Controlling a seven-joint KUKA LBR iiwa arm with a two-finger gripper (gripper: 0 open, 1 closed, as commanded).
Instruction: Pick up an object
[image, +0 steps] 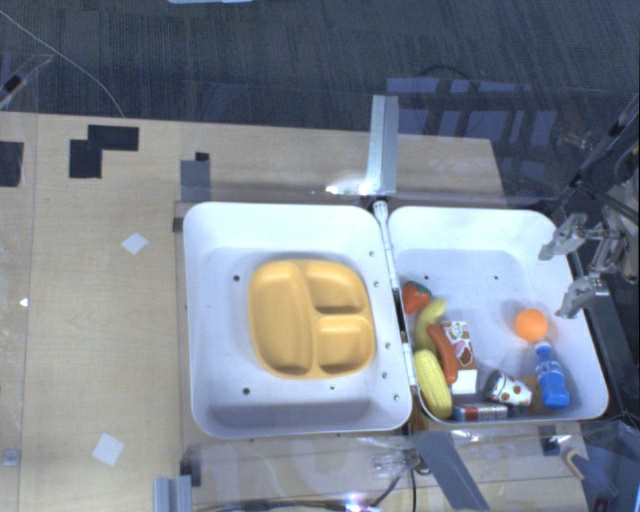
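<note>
Presently the gripper (578, 268) sits at the three o'clock edge of the right bin (470, 235), its two metal fingers spread apart with nothing between them. No object is held.

Candidate objects lie in the right bin's six o'clock half. An orange ball (532, 324) rests alone at roughly four o'clock, apart from its neighbours; it appears smooth, round and light, and is judged liable to roll, so a grasp straight across its widest part is advised. A blue bottle (550, 378) lies just below it, seemingly hard plastic, narrow enough to pinch across the body. Along the bin's nine o'clock wall sit a yellow corn cob (431, 380), a banana (430, 317) and a small carton (458, 343), crowded together and touching; access there is judged poor.

The left bin (220, 330) holds a yellow divided tray (285, 330), glossy moulded plastic, broad and shallow, offering only its rim for a hold.
</note>
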